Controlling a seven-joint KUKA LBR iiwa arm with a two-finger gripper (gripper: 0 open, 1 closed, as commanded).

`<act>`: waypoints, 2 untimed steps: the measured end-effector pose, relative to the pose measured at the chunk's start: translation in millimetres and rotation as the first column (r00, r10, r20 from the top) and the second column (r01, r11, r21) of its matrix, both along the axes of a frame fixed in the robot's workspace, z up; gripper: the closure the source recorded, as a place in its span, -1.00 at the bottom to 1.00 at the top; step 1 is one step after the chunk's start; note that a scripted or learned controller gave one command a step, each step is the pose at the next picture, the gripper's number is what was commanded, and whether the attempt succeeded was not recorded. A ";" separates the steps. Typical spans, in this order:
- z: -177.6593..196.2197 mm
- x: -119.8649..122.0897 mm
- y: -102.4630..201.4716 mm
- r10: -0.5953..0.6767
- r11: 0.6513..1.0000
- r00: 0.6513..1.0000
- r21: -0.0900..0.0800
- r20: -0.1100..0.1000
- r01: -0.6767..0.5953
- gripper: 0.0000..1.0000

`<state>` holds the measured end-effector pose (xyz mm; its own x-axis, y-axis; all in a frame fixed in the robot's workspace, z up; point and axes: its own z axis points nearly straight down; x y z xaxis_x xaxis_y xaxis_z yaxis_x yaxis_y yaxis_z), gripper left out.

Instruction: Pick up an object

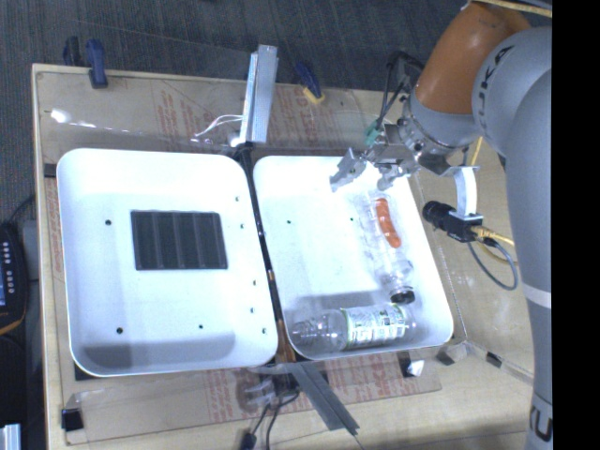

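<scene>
The gripper [367,169] hangs over the top edge of the right bin [309,251], in the upper right of the picture. Its two fingers look spread apart, and nothing is between them. Just below it, near the right wall of that bin, lies a clear bottle with an orange part inside [386,237], pointing up and down in the picture. A second clear bottle with a label [354,327] lies on its side along the bottom edge of the same bin. The left bin [84,251] holds a dark ridged pad [178,240]. The closest thing to grab is probably the orange bottle. To do it well, the arm should move down the picture a little, turn so one finger goes on each long side, go low, then squeeze. The bottle is round and slippery, so it could roll away.
</scene>
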<state>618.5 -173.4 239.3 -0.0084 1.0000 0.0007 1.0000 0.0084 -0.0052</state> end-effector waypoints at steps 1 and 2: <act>-26.3 -14.5 -36.2 0.094 0.996 0.996 0.001 0.002 -0.094 -1.00; -45.7 -0.7 -33.7 0.249 0.968 0.968 0.002 0.001 -0.249 -1.00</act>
